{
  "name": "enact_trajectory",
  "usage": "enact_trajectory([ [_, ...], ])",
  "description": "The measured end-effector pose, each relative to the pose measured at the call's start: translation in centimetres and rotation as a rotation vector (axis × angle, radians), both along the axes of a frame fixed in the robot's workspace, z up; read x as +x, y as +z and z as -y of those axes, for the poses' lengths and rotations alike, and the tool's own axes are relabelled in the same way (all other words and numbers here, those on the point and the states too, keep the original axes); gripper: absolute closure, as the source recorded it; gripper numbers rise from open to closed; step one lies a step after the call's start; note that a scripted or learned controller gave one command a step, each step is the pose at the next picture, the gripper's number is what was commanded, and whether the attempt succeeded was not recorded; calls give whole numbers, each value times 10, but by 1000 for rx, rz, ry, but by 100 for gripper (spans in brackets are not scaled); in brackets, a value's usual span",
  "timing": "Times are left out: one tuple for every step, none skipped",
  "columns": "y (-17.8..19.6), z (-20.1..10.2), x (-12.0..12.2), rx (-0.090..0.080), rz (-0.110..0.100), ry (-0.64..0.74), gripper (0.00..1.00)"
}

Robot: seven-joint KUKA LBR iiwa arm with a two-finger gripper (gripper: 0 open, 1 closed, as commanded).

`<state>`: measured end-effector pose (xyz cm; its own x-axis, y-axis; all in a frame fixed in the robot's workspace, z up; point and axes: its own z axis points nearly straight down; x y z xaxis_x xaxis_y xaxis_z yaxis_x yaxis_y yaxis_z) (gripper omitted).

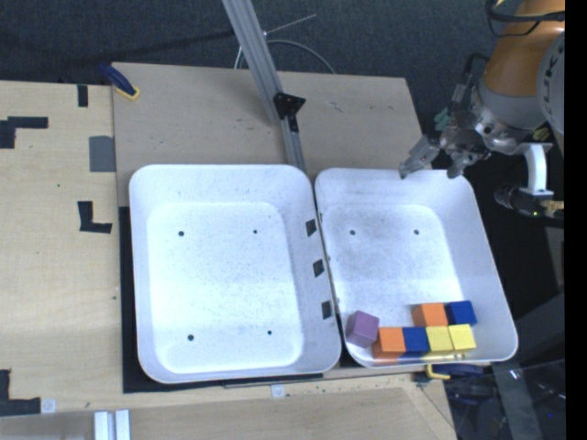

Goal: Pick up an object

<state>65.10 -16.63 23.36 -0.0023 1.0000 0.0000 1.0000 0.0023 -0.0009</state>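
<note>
Seven small blocks sit in the right bin (477, 236), all packed into its near right corner, against the near wall.

- Purple block (364, 326): leftmost, turned slightly askew to the others, just beside the orange one.
- Near row, left to right: orange block (392, 340), blue block (415, 339), yellow block (439, 338), second yellow block (462, 336), touching side to side.
- Far row: second orange block (429, 315) and second blue block (460, 313), touching the near row.

Orientation: each block is roughly cubic, with no long axis of its own. The cluster's long axis runs left to right along the near wall.

Gripper (427, 166): over the far rim of the right bin, well apart from the blocks; fingers spread, nothing between them.

Left bin (147, 246): holds no blocks.

Risks, as judged:
- Tight packing leaves little gap for a finger; a descent onto the rows is likely to land on top of a neighbour or pinch two at once.
- Near wall and corner slope may block one finger or tilt a block out of the grasp.
- Purple block, free on its left side, looks the safest candidate; its skew calls for matching wrist rotation, else it may slip.
</note>
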Motion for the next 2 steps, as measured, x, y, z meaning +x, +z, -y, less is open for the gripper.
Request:
enact_trajectory([
  [-120, -27, 27, -1, -6, 0, 0],
  [-144, -29, -9, -2, -6, -2, 0],
])
